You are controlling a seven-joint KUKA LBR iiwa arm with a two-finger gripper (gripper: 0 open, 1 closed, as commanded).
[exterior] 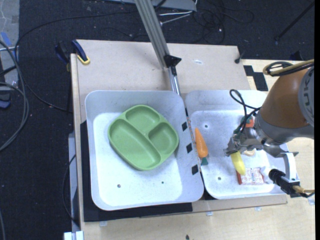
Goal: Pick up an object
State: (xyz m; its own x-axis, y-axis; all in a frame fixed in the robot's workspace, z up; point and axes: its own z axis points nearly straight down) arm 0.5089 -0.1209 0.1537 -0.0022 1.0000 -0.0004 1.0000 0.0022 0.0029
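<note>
Yellow banana-shaped object (238,163) lies in the right bin (215,184), directly beneath the claw (239,148); claw state cannot be determined.

arm: reaching in from right | claw (236,148): lowered, pointing down

An orange carrot-shaped toy (201,142) is laid lengthwise by the right bin's left wall. A yellow banana-like piece (238,163) is seen nearer the middle, touching a small red-and-white packet (252,176).
</note>
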